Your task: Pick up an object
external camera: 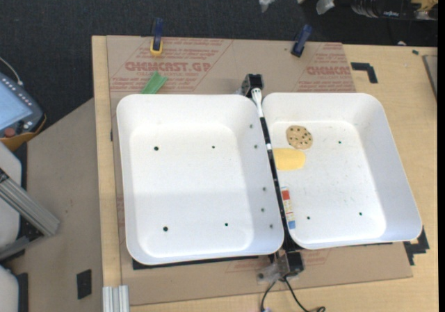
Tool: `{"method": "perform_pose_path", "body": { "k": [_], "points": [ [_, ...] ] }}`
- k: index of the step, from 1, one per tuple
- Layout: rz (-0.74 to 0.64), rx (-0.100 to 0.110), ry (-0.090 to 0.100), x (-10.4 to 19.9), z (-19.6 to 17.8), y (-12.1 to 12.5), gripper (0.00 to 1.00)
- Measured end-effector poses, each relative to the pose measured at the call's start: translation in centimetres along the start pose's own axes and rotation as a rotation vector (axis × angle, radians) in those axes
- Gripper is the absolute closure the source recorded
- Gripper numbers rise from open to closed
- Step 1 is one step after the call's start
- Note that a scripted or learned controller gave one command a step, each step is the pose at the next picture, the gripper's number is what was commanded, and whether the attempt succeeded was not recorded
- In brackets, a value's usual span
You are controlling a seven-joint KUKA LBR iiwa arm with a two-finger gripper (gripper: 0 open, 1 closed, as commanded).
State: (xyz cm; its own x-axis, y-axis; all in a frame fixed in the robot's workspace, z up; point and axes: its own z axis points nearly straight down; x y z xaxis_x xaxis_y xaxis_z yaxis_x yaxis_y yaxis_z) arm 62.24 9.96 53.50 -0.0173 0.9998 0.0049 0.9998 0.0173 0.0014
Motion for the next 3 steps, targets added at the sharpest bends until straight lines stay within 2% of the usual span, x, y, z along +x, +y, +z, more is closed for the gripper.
{"method": "perform_pose_path", "body": {
  "k": [1,2,3],
  "points": [
    [0.007,-0.002,-0.002,9.2,0.2,3.8,0.0],
    [0.015,-0.007,-0.003,8.7,-1.1,3.7,1.0],
    [0.014,0.019,-0.009,12.5,14.1,4.4,1.0]
  ]
}}
